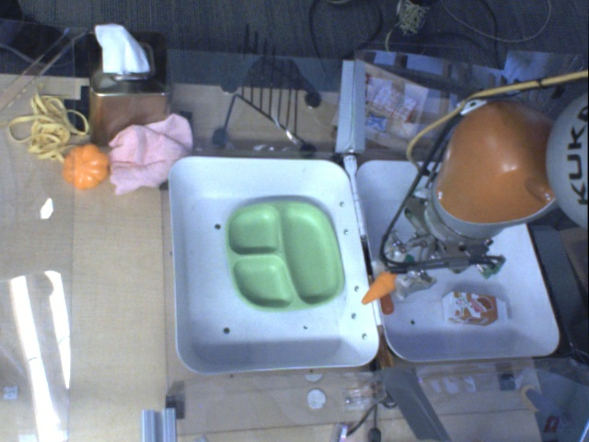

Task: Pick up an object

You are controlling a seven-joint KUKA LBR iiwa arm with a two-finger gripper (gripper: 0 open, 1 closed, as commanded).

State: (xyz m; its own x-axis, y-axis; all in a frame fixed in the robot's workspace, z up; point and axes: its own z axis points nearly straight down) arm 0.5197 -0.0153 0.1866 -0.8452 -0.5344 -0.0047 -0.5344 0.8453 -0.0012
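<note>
- A small flat packet (474, 308), white with a red and brown print, lies on the floor of the right bin (543, 325), near its front edge and apart from the other things.
- A small orange carrot-shaped object (378, 289), smooth and tapered, lies at the left edge of the right bin, against the rim where the two bins meet.
- The jaws (411, 270) hang low over the right bin, just beside the carrot-shaped object and to the left of the packet; the metal parts are too tangled with cables to tell how far they stand apart, and nothing can be made out between them.
- Above them sits the arm's glossy orange band (492, 168), rounded like a dome, with grey casing to its right.
- The left bin (198, 274) is white, shallow, with rounded corners and small dark holes in its floor; in it lies a pale green tray (283, 252), smooth plastic, split into three compartments.
- Farther back on the wooden desk (83, 274) lie a small orange pumpkin (86, 166), a crumpled pink cloth (147, 152) and a loose coil of yellow cord (44, 127).
- Behind these stands a brown tissue box (126, 99) with a white tissue rising from it.
</note>
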